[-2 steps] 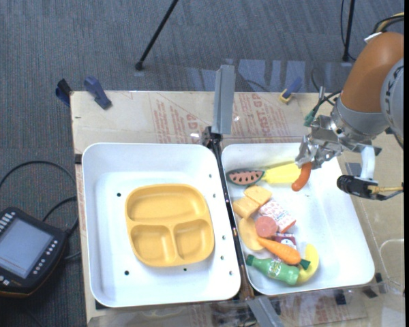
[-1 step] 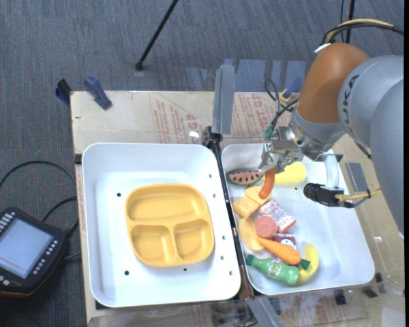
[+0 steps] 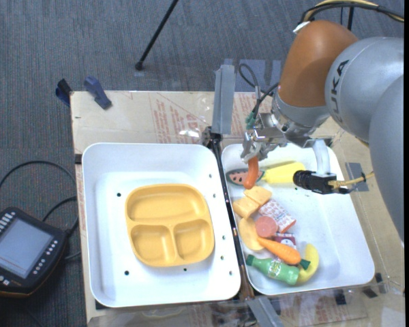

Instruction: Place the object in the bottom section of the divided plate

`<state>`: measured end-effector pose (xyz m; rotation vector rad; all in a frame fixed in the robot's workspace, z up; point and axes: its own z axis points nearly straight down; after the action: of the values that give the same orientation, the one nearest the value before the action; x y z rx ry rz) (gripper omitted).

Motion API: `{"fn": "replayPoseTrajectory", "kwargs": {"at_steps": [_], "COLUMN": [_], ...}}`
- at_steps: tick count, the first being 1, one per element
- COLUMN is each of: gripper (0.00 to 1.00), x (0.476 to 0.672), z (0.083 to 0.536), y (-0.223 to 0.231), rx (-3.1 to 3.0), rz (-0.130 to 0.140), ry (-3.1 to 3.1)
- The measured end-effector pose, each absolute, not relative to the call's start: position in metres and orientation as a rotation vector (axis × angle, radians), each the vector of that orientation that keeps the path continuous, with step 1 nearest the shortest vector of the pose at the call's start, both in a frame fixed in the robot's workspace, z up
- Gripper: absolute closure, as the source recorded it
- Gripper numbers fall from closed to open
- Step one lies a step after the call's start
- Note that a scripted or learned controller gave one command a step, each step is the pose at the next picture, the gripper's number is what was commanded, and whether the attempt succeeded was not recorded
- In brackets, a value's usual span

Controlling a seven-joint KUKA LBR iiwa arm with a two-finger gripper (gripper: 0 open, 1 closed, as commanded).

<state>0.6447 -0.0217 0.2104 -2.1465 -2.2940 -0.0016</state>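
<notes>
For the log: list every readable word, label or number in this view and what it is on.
"KUKA", partly visible, on the grey arm.
Red printing on the cardboard sheet behind the bins: too faint to read.
Green bottle label: too small to read.
Red-and-white packet: print blurred.
Handheld pendant screen: nothing legible.

**What is hidden or cut off above the two bins**

The grey arm (image 3: pixel 368 80) runs out of the picture at the right edge, so its base is cut off. Its orange band (image 3: pixel 313 63) and wrist cover the far right corner of the right bin (image 3: pixel 341 237). The gripper (image 3: pixel 253 157) is small and dark, and its fingers blur into an orange-red piece (image 3: pixel 251 172) hanging just below it; whether that piece is clamped cannot be told. In the food pile, the carrot (image 3: pixel 279 249) overlaps the items beneath it. The handheld screen (image 3: pixel 17 247) is cut by the left edge.
</notes>
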Motion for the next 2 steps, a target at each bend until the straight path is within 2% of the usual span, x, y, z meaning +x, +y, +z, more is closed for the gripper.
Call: {"fn": "replayPoseTrajectory", "kwargs": {"at_steps": [1,2], "gripper": [0.00,0.00], "x": [0.644,0.547], "z": [0.209,0.232], "y": [-0.022,0.092], "rx": [-2.146,-1.947], "rz": [0.001,0.002], "ry": [-2.292,-2.461]}}
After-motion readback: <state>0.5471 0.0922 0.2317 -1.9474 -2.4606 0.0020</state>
